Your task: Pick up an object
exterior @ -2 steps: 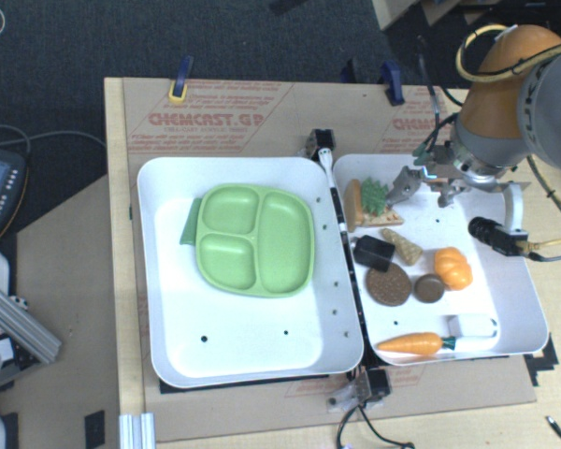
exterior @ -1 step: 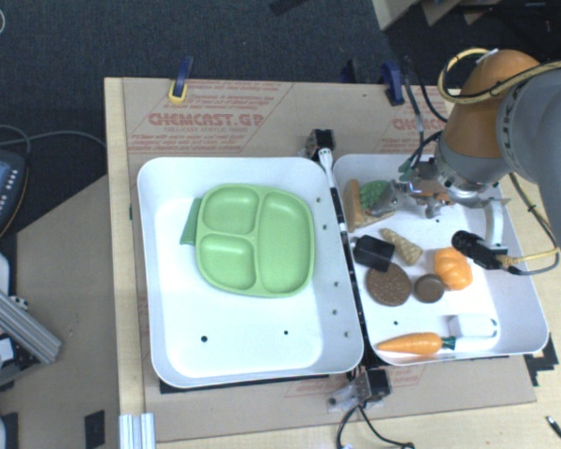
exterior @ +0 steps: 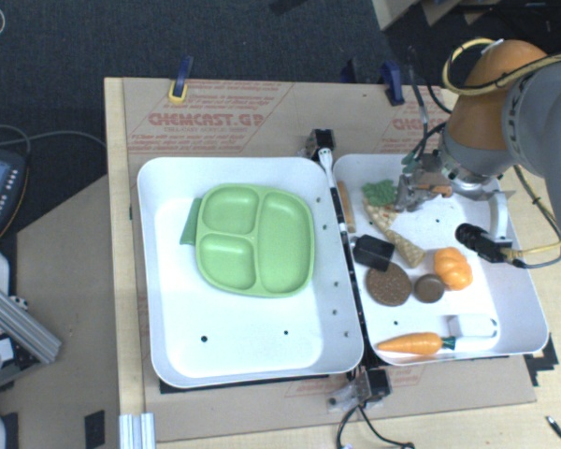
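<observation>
My gripper [exterior: 410, 193] hangs low over the far part of the right bin [exterior: 514, 293], reaching in from the right. Its tip is just right of a green leafy piece [exterior: 379, 192] and above a beige ridged piece [exterior: 398, 238]. Closer to the front lie a black block [exterior: 372, 250], a brown round cookie [exterior: 389, 285], a small brown disc [exterior: 429, 289] and an orange fruit [exterior: 453, 267]. A carrot [exterior: 411, 345] and a white item [exterior: 473, 325] rest along the front wall. I see nothing clearly lifted.
The left bin [exterior: 168, 279] holds a green divided plate [exterior: 256, 239]. A thin brown stick [exterior: 344, 215] lies along the wall between the bins. A black part with a cable [exterior: 480, 241] juts out below the wrist.
</observation>
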Motion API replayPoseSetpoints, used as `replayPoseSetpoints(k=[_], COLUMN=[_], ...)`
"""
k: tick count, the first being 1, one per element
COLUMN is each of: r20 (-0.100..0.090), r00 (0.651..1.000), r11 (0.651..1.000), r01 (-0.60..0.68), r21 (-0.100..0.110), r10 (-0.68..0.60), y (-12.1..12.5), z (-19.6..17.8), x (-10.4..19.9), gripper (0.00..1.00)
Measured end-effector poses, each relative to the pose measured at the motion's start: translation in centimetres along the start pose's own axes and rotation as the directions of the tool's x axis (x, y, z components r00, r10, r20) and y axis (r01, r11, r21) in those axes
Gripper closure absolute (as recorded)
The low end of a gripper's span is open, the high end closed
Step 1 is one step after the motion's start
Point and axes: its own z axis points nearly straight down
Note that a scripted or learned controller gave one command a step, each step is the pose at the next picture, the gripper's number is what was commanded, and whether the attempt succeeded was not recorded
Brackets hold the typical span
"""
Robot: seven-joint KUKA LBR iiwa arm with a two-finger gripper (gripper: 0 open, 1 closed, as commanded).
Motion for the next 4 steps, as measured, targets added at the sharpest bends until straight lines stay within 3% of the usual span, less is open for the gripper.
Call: replayPoseSetpoints(k=[3, 4], r20=[0.004, 0.000], r00=[1.000, 1.000], r11=[1.000, 1.000], r01=[-0.002, 0.001], r21=[0.005, 0.014], r10=[0.002, -0.001], y=[1.1, 0.2], z=[-12.4, -12.4], x=[0.2, 5.2], gripper=[1.00, 1.00])
